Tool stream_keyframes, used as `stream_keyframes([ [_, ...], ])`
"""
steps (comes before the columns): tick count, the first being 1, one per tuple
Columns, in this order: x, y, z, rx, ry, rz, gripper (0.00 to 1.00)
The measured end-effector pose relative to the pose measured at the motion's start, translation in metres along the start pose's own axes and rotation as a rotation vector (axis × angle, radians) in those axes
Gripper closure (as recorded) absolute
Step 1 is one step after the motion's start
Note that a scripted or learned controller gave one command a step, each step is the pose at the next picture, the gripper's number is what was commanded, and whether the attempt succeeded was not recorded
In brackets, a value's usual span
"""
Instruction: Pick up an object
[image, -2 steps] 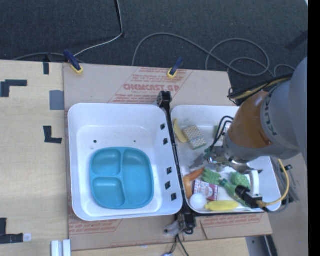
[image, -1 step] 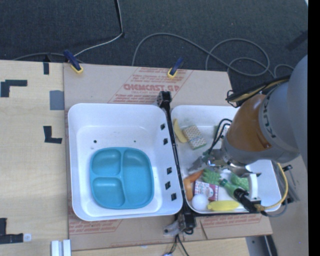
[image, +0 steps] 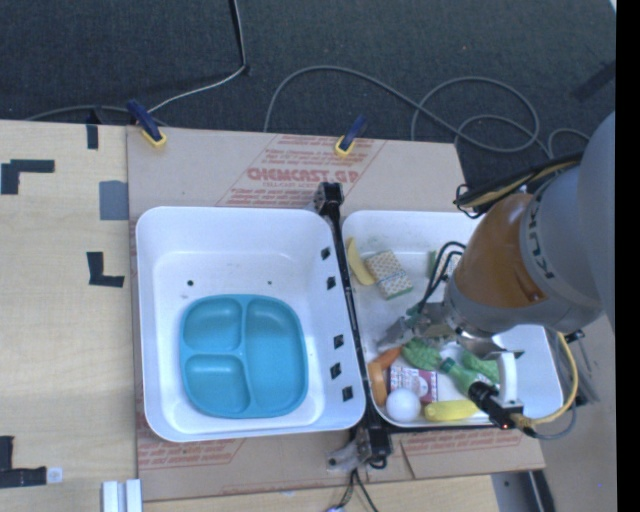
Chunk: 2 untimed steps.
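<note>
1. Objects for picking lie crowded in the right bin (image: 555, 345), pooled along its near wall, probably because the shallow floor lets loose things drift together there.
2. Among them I can make out a white ball (image: 403, 404) touching the near wall, a yellow banana-like piece (image: 452, 410) just beside it, a small red-and-white carton (image: 411, 380) between them and the gripper, an orange piece (image: 379, 372) against the divider, and some green items (image: 452, 362) partly under the arm.
3. A sponge-like block (image: 388, 272) and a pale yellow piece (image: 359, 263) sit apart from that heap, toward the far side of the same bin.
4. Reaching in from the right, the arm (image: 540, 250) hangs low over the right bin, its orange band above the wrist, so the gripper (image: 425, 328) sits just above the green items and the carton.
5. Whether the gripper is released or clenched, I cannot tell; its tip is dark and partly hidden by the wrist, and nothing is plainly seen in it.
6. Resting alone in the left bin (image: 165, 240) is a blue divided plate (image: 243, 355), well apart from the arm.
7. My judgement: the arm is placed for a try at the heap, where crowding could make a clean grasp hard.
</note>
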<state>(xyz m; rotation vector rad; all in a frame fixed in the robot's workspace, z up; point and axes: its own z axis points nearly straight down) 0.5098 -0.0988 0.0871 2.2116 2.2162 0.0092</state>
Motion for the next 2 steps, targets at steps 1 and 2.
stream_keyframes([
  [1, -0.001, 0.0, -0.009, 0.002, -0.001, 0.001, 1.0],
  [2, 0.052, -0.015, -0.119, 0.012, 0.004, 0.0, 1.0],
])
